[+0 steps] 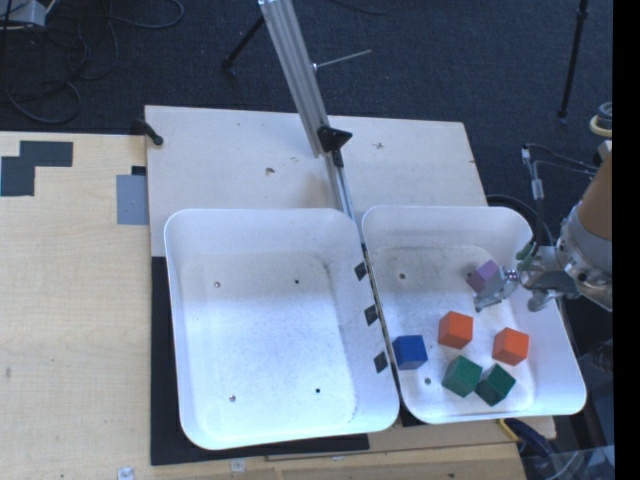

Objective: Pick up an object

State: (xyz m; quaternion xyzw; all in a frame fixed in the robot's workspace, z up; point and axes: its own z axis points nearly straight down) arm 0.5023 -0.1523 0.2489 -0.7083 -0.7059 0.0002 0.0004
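From my remote station I note the gripper [497, 290] low over the right bin [440, 230], its fingers bracketing the purple block [486, 274] near the bin's far right; whether they have closed on it, I cannot tell. The approach from the right suits this nearest target. Orange blocks [456, 329], green blocks [463, 376] and the blue block [409, 351] lie apart, nearer the front.

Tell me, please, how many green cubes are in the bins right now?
2. Both lie in the right bin near its front edge, side by side: one green cube sits below the orange cube, the other green cube just right of it.
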